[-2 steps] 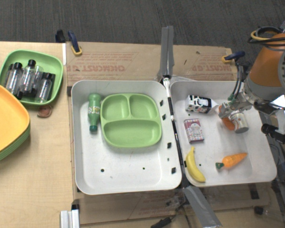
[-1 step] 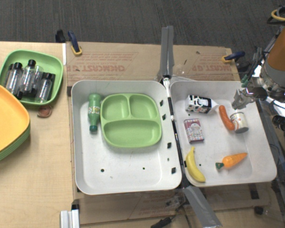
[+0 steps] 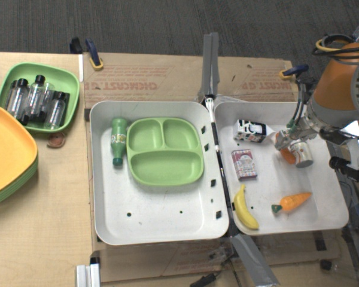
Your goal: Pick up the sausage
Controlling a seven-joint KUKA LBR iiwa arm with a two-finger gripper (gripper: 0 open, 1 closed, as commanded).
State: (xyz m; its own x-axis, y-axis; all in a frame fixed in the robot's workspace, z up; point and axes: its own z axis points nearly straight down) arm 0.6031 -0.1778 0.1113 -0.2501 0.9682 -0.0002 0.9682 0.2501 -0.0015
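Two white bins sit side by side on the bench. The left bin (image 3: 107, 214) holds a green divided plate (image 3: 165, 150) with a green bottle (image 3: 118, 140) lying just beside its left edge. The right bin (image 3: 323, 217) holds a banana (image 3: 246, 210), a carrot (image 3: 292, 202), a small red card box (image 3: 244, 163) and a black-and-white carton (image 3: 251, 131). My gripper (image 3: 290, 143) is low over the right bin's far right part, at the sausage (image 3: 289, 153) and a pale can (image 3: 302, 154).
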